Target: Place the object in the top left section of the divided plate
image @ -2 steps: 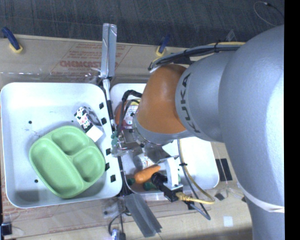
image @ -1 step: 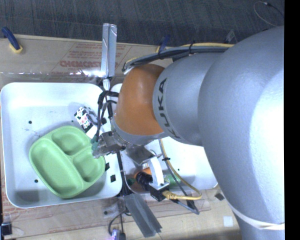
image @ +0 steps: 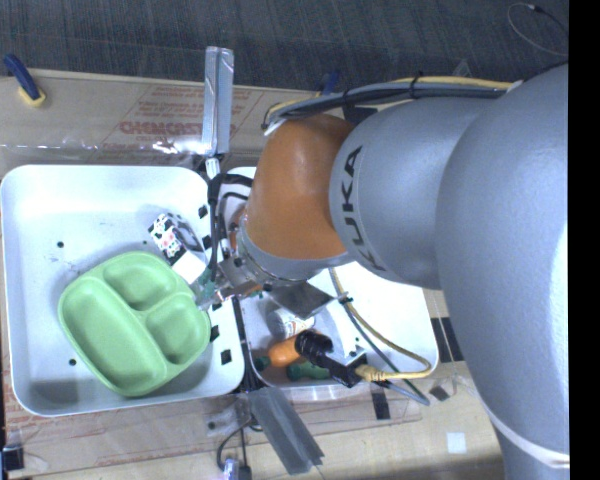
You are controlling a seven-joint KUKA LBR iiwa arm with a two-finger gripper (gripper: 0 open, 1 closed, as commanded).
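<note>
**Arm over the bin divide, plate in the left bin**

The green plate (image: pixel 130 333) lies flat in the left bin (image: pixel 40 208), toward the bin's lower right corner and turned at a slant. It has three sections: a large one at the lower left and two smaller ones, at the top and at the right. A small black-and-white spotted piece (image: pixel 164 232) lies on the bin floor just beyond the plate's upper right rim, outside the plate. A white piece (image: pixel 187 266) lies just beside it, on the side toward the wrist.

The arm (image: pixel 450 198) comes in from the right and covers most of the right bin (image: pixel 408 320). Its orange band (image: pixel 290 203) sits over the divide between the bins. The wrist below the band reaches down at the left bin's right edge, near the plate's right rim. The jaws are lost in the dark clutter under the wrist, so I cannot tell whether they are released, clenched or grasping anything. A small teal bit (image: pixel 204 290) shows at the plate's rim there; what it is cannot be told.

In the lower strip of the right bin, an orange thing (image: pixel 279 351) and a green thing (image: pixel 306 372) lie close together. The bins rest on a brown table (image: pixel 90 108) with red print. A blue clamp (image: pixel 24 78) sits at its upper left corner, and a metal strip (image: pixel 218 93) stands above the divide.
</note>
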